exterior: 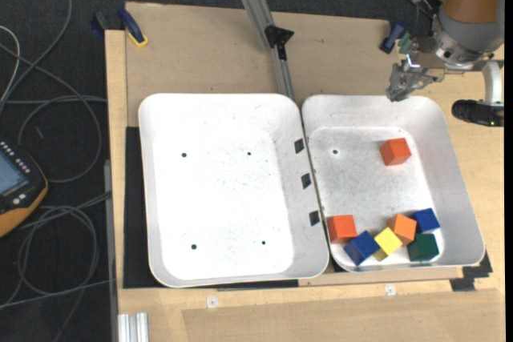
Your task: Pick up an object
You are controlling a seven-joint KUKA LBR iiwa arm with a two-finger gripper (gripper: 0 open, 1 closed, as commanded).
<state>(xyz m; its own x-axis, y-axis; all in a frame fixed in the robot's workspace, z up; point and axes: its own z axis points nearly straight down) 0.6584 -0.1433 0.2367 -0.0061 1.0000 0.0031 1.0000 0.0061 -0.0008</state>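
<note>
Worktop (208, 36) of pale wood carries two shallow white bins side by side, seen from above at a slant. Left bin (160, 172) shows a bare white floor with a few dark dots. Right bin (449, 164) contains seven small blocks. One orange-red block (394, 151) sits alone in the upper middle of that bin, well apart from the others. The remaining six are gathered along the near edge: an orange block (342, 227) at the left, a blue block (361, 247) just beside it, a yellow block (388, 241) touching the blue one, a second orange block (405, 227) above the yellow, a second blue block (426, 219) to its right, and a dark green block (423, 247) in the near right corner. Arm enters from the upper right, orange band visible above the wrist. Claw (398, 90) hangs over the far rim of the right bin, apart from every block; fingertips appear pressed together with nothing between them. A grey metal strut (256, 4) runs diagonally across the worktop towards the gap between the bins.
</note>
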